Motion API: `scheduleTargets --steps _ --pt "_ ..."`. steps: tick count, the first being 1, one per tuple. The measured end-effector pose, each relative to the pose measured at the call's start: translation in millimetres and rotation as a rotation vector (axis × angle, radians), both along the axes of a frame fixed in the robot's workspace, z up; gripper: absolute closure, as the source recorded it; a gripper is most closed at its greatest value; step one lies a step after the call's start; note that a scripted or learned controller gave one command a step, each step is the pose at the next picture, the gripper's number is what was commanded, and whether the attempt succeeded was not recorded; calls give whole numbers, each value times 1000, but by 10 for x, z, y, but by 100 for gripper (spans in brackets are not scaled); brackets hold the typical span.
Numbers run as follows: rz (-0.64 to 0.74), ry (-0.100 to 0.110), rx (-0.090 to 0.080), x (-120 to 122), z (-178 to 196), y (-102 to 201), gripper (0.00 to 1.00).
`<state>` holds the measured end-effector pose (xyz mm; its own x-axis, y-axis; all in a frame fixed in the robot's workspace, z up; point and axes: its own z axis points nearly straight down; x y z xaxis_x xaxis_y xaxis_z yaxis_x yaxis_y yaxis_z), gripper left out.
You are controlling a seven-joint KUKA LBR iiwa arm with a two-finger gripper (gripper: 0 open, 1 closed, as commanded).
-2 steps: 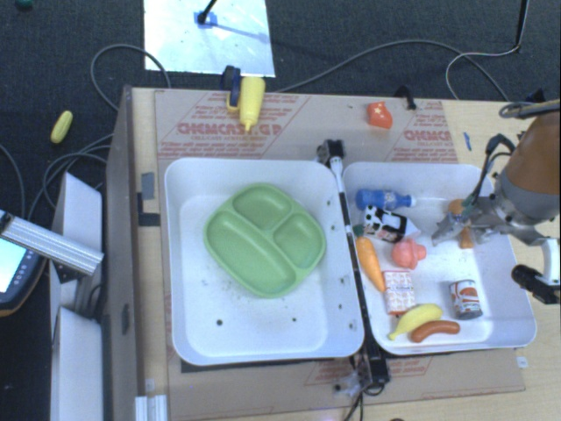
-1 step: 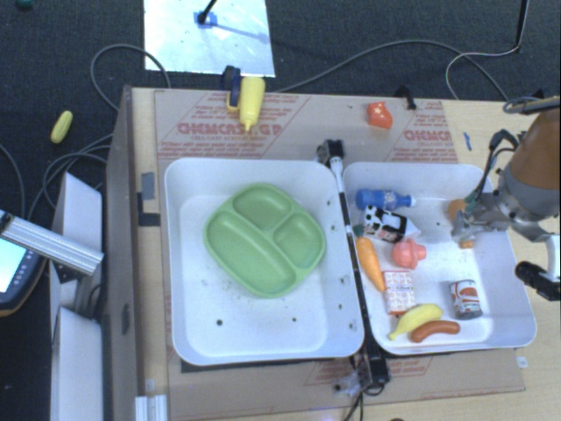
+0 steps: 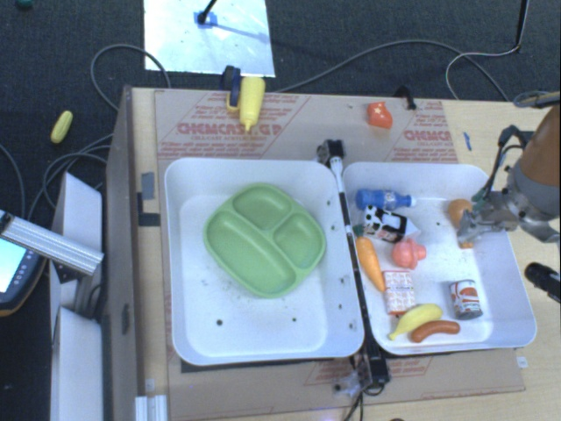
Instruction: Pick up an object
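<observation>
Camera view: gripper point(image 3: 471, 228) low at right bin's point(image 3: 517, 310) far right edge, finger state cannot tell. Orange ball point(image 3: 458, 210) touching it, just left and farther back. Can point(image 3: 465, 299) nearer camera; pink toy point(image 3: 408, 253) farther left.

Carrying, on the cardboard-topped bench point(image 3: 298, 117), two shallow white bins side by side (left bin point(image 3: 188, 261), right bin point(image 3: 513, 310)), with a yellow bottle point(image 3: 251, 100) lying near the far edge and a small orange-red toy point(image 3: 379, 116) sitting farther right.
</observation>
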<state>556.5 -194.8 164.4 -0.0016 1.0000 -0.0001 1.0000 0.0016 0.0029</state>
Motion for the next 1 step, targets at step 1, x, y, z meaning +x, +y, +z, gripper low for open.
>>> scheduleTargets --steps 1 --pt "2 0 0 146 92 -112 100"
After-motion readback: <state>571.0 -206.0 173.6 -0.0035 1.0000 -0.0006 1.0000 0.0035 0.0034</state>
